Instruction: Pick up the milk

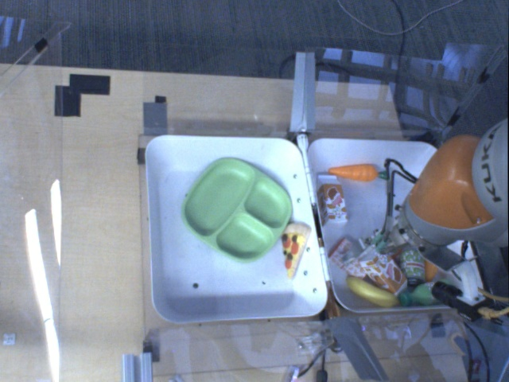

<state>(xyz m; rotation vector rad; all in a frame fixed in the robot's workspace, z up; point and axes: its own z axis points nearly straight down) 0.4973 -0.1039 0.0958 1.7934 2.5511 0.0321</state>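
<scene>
1. The pincer [391, 241] hung low over the right bin [413, 150], under the grey arm [445, 225] and its orange band. It sat amid a clutter of small goods. Whether it was open or closed could not be told, and nothing was seen in its grasp.
2. The milk [332, 203], a small white carton with a red-brown label, lay to the left of the pincer and a little further up the view. It lay apart from the pincer, close to the bin's left wall. The print on its label was too small to read.
3. An orange carrot [354, 173] lay beyond the milk, up and left of the pincer, with its green tip pointing right.
4. Just below the pincer lay a bright snack packet [375, 267] in red, orange and white; its writing was blurred.
5. Below the packet a yellow banana [372, 293] lay along the bin's near wall.
6. Just to the pincer's lower right stood a small dark green bottle [413, 264]; its label was not legible.
7. Far to the pincer's left, in the left bin [171, 293], rested a green divided plate [238, 207].
8. A toy pizza slice [295, 247] lay beside the plate's right edge, between the plate and the pincer.
</scene>
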